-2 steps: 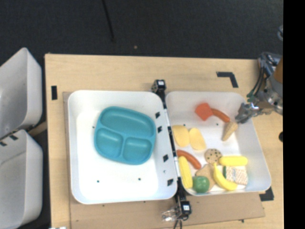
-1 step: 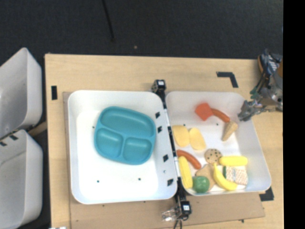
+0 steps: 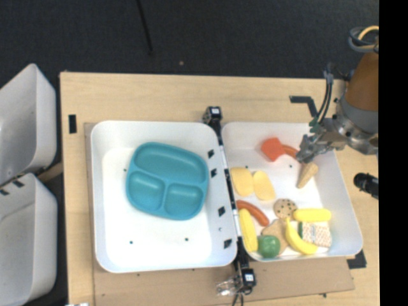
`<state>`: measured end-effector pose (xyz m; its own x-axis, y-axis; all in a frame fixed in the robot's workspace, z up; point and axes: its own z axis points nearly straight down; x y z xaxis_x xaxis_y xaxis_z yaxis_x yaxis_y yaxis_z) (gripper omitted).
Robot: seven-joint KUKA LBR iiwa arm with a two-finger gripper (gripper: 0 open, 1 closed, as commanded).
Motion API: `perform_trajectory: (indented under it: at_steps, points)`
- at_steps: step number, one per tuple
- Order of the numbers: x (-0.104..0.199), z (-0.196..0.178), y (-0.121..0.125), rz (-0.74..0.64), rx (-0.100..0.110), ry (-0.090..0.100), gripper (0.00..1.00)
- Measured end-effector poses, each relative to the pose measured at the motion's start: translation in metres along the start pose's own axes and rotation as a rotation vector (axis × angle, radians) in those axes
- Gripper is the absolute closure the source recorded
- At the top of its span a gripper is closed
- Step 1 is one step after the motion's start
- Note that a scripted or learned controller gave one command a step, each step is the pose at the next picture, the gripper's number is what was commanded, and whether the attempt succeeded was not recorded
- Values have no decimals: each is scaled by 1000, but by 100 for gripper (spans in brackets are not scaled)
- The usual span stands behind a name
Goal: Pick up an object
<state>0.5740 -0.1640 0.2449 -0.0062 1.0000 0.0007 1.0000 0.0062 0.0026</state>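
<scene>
In the right bin (image 3: 344,196), the hand (image 3: 308,153), grip unclear, hovers between orange scoop (image 3: 275,148) and cone (image 3: 306,174).

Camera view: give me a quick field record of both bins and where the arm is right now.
left bin: holds a blue divided plate
right bin: toy food clustered at its near end
near the gripper: orange-red piece, tan cone
front corner: banana, green ball
gripper: low over the right bin's far right part, just above the cone
grasp: cannot tell
</scene>
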Motion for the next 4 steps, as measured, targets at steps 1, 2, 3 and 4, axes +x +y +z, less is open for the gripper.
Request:
perform_trajectory:
  at_steps: [1,2,3,4]
  points:
    - [48,11,-11,1,2,0,100]
    - [95,-1,-22,0,2,1,100]
    - [144,-6,-40,0,3,1,100]
    - [181,5,-44,1,3,0,100]
